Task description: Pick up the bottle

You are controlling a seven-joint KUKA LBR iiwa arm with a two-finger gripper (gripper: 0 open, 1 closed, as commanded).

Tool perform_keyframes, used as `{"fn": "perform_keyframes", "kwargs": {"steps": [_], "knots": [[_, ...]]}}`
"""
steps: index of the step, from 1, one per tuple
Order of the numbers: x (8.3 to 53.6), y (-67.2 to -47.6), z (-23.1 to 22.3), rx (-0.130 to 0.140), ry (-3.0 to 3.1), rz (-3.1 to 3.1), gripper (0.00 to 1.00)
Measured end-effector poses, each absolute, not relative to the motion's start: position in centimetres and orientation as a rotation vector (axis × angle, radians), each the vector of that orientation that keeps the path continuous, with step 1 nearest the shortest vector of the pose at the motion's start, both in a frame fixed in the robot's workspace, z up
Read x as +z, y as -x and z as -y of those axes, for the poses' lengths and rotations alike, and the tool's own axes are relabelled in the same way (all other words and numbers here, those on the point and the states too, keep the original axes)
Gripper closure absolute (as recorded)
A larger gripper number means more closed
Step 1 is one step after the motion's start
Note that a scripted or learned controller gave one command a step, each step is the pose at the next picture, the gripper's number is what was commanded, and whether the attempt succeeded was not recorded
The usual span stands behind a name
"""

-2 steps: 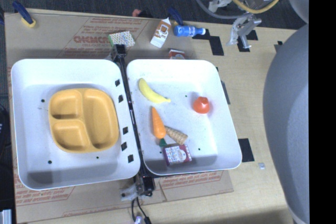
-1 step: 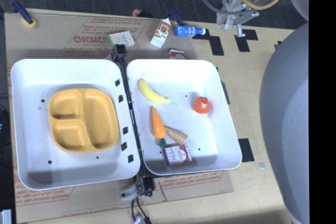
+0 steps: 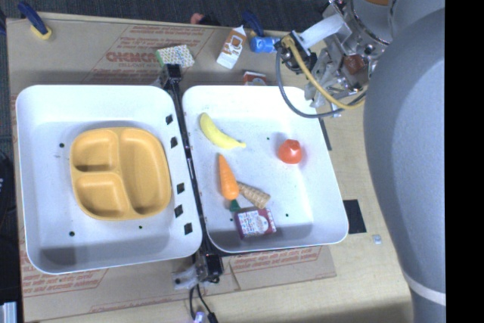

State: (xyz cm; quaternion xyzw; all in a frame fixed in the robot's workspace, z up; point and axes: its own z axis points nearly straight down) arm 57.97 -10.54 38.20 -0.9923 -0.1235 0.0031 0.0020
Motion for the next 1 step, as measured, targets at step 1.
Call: {"fn": "perform_keyframes", "kwargs": {"steps": [1], "knots": [[36.31, -52.49, 18.05, 0.008, 3.072, 0.637, 1.0]]}}
